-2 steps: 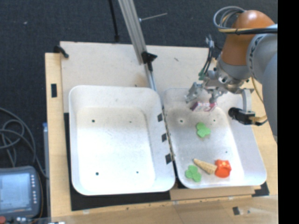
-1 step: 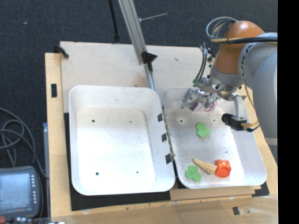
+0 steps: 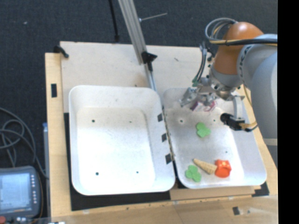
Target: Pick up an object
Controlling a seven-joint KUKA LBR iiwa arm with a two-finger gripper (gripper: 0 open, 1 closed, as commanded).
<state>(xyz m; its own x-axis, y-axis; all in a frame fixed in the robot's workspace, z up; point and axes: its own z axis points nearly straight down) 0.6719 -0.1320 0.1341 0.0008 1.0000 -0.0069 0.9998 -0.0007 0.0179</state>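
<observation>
Dark carpet surrounds your table [image 3: 112,55]; its right bin [image 3: 247,167] holds every candidate. Your gripper [image 3: 202,101] hovers over the bin's far end, something pinkish at its tip; grip state unreadable. Green piece [image 3: 203,130] lies nearest; cone [image 3: 203,166], orange piece [image 3: 223,168] and second green piece [image 3: 193,173] cluster at the near edge.

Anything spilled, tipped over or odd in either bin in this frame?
Nothing stands out. The right bin holds two green pieces, a tan cone lying on its side and an orange piece, all inside the rim. The pincer sits over that bin's far end.
</observation>
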